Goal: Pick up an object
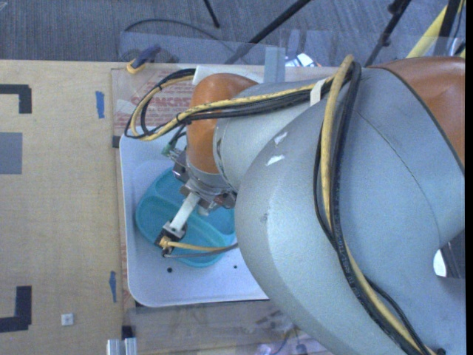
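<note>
The grey arm (347, 198) spanned the white bin (144, 283), its orange band (214, 95) just above the wrist. Your end effector (208, 195) hung low over a turquoise bowl (153, 207). The wrist and the arm's bulk covered the end effector from the camera. You could not tell whether it was open or closed, or whether it had hold of anything.

The bowl, the one object to be seen in the bin, lay directly under the end effector. It spread out from there toward the view's left and lower edge. Whether the two were touching could not be made out.

Two small dark specks (170, 270) marked the bin floor just past the bowl's rim, on the side of the end effector nearer the view's lower edge.

Yellow and black cables (159, 98) looped out from the arm above the end effector, over the bin's far corner.

The plywood bench (59, 198) stretched away to the left of the end effector. It carried black tape corner marks (18, 98) and short blue tape strips (100, 103), all well apart from the bowl.
</note>
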{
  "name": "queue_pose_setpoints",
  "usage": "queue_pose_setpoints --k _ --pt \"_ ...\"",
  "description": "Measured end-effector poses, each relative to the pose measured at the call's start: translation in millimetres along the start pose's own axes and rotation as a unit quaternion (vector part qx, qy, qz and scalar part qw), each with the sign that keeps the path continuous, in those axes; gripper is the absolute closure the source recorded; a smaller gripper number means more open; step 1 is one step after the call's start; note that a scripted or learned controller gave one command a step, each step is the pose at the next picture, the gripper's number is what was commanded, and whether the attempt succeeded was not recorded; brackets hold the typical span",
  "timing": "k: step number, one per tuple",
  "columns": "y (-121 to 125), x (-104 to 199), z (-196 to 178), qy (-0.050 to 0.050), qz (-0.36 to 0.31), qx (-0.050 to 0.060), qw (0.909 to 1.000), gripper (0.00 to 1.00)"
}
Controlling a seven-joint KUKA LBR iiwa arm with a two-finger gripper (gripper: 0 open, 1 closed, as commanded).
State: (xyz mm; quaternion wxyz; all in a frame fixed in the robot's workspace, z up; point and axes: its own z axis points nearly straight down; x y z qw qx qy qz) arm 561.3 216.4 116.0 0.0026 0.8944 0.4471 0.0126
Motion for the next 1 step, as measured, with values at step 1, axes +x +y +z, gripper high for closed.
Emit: queue_pose_setpoints --k 1 --pt "8.8 -9.5 8.3 0.011 0.179 0.006 0.9838 1.00"
